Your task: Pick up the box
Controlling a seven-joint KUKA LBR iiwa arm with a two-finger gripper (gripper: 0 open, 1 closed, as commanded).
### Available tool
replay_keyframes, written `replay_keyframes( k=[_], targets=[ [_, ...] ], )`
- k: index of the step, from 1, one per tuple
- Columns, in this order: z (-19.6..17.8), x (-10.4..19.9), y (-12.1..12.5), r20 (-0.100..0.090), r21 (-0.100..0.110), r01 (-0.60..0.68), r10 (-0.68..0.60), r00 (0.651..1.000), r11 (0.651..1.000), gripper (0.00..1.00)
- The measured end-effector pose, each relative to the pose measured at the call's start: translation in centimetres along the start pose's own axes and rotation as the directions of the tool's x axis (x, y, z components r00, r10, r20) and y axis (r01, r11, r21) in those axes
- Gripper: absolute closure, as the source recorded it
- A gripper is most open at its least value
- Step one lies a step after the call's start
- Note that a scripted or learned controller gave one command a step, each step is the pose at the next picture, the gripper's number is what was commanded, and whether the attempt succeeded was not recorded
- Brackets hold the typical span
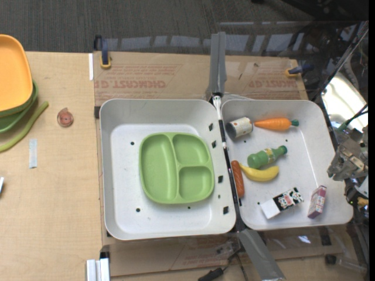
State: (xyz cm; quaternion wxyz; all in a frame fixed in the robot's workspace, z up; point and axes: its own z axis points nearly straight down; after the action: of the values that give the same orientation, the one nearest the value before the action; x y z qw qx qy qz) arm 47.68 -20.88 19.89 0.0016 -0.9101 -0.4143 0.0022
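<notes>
From the overhead camera, the small white carton box (pixel 282 203) with a black-and-white cow print lies flat on its side near the front of the right-hand shallow white bin (pixel 328 127), turned at a slant. Just to its right stands a small pink carton (pixel 317 202), leaning toward the bin wall. The same bin holds an orange plastic carrot (pixel 273 123), a grey can (pixel 239 127), a green plastic bottle (pixel 266 156), a yellow banana (pixel 260 173) and a red sausage (pixel 237 178) against the divider. The left-hand shallow white bin (pixel 117 157) holds a green three-compartment plate (pixel 176 168). The gripper (pixel 347 163) sits beyond the right bin's far wall, apart from the box; whether its fingers are open cannot be told.
</notes>
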Motion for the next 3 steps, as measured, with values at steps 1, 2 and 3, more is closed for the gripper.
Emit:
replay_keyframes(
  k=[1,2,3],
  targets=[
    [-1.0,1.2,0.7,0.001,-0.002,-0.011,0.011,1.0,1.0,1.0],
    [0.0,-0.2,0.2,0.0,-0.001,0.168,-0.168,0.986,0.986,1.0],
    [1.5,0.2,-0.1,0.0,0.0,-0.105,0.105,0.995,0.995,1.0]
  ],
)
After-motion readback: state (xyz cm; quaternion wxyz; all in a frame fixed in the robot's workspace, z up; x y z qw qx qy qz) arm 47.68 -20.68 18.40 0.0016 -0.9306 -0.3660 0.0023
